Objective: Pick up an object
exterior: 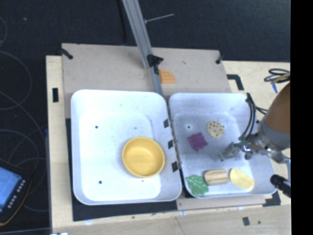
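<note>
Yellow bowl (143, 156) in left white bin (88, 131) on tan bench (195, 65)

The arm (279, 114) is cut off at the right of the frame, so just its orange band and grey wrist show. The end effector (234, 152) is small and blurred over the right bin (205, 102); whether its fingers are apart or together cannot be told. A dark device with a blue screen (9, 190) is cropped by the lower left corner. The desk (122, 219) runs off the bottom edge. The green item (197, 184) is partly tucked behind the tan cylinder (216, 176), its shape unclear. The slanted metal rail (137, 28) leaves the frame at the top.
</note>
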`<state>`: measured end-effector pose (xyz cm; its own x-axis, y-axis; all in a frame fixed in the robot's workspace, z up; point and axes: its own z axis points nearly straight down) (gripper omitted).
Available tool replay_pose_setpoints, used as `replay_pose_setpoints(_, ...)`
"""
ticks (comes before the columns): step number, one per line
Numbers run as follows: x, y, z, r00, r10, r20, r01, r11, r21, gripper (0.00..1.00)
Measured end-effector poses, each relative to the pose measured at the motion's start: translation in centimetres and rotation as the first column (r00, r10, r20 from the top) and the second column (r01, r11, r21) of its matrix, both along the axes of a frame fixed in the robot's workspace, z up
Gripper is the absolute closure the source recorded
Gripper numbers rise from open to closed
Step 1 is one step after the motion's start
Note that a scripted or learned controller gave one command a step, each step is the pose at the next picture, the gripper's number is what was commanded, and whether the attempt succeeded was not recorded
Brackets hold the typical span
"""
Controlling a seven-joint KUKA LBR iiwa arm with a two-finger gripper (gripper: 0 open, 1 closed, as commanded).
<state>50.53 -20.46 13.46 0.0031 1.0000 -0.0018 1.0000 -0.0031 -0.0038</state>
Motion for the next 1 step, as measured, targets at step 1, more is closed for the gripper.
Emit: replay_pose_setpoints(1,0.24,-0.02,1.38,1.0,-0.004,0.009,0.004,1.0,0.001,1.0)
